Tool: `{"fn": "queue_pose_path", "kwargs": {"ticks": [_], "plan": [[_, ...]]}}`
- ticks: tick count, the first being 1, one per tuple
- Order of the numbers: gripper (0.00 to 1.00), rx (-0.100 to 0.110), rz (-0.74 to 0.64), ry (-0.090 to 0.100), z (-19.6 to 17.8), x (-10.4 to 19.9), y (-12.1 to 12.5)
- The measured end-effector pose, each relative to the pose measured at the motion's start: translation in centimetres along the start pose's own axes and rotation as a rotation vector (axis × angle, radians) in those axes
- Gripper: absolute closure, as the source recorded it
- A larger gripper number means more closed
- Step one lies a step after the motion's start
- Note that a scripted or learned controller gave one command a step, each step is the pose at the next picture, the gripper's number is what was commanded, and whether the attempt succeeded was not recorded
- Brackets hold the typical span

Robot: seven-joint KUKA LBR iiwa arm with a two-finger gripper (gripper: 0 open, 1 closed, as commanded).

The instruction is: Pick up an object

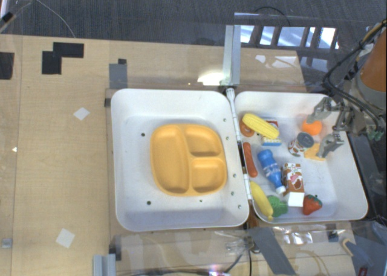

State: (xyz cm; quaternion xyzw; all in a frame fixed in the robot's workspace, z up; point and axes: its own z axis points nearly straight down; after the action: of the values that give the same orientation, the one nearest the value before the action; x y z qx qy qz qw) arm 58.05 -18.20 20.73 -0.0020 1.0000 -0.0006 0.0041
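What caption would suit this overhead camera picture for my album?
A robot arm's open gripper hovers over toy food in the right bin, beside a yellow divided plate in the left bin.

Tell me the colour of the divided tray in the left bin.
Yellow-orange tray, seen in the camera view.

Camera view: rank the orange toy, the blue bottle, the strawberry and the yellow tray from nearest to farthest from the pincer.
Pincer hangs over the right bin's right side.
1. Orange toy: just left of the pincer.
2. Blue bottle: mid-bin, lower left.
3. Strawberry: the bin's bottom edge, slightly farther.
4. Yellow tray: in the left bin, clearly farthest.
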Motion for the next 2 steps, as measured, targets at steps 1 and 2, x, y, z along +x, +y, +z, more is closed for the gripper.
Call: {"fn": "queue_pose_path", "kwargs": {"ticks": [1, 2], "plan": [[0.0, 0.001, 0.238, -0.003, 11.0, -0.6, -1.8], [0.0, -0.001, 0.672, -0.005, 8.8, -6.6, -2.1]]}}
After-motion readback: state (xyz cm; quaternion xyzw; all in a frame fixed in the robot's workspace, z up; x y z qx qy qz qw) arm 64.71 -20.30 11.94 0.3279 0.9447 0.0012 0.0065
